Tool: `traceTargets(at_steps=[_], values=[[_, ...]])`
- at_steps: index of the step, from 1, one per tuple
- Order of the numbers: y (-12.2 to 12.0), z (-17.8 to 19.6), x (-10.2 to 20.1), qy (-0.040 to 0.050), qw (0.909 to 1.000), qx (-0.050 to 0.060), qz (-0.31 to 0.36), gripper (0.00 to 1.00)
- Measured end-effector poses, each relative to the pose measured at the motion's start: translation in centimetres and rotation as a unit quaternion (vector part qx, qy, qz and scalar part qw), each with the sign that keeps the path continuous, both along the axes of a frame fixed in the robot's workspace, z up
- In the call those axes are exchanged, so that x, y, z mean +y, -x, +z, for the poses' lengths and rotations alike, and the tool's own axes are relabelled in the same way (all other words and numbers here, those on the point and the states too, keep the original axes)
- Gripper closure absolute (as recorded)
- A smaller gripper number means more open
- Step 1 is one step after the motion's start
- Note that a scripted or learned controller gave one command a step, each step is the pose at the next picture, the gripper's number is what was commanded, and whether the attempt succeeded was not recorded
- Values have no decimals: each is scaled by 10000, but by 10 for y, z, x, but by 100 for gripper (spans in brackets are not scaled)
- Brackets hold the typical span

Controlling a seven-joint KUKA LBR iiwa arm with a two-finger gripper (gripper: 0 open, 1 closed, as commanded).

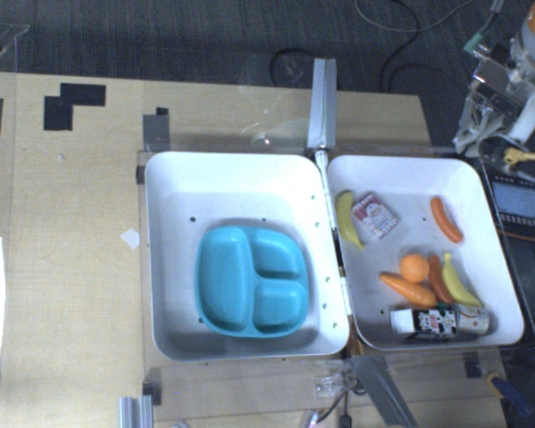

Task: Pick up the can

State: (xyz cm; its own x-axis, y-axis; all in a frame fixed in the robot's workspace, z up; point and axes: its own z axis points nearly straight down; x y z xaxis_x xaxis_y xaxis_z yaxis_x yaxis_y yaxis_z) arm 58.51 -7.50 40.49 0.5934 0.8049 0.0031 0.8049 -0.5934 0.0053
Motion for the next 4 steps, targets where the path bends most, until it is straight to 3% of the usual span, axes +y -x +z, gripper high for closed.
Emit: traceTargets(at_steps=[1, 2, 3, 4], values=[[9, -148, 30, 2, 9858, 17, 1679, 100], [46, -173, 48, -11, 9992, 24, -408, 100], [45, -163, 48, -14, 9992, 13, -394, 100], [7, -203, 20, -7, 9899, 27, -1417, 100]])
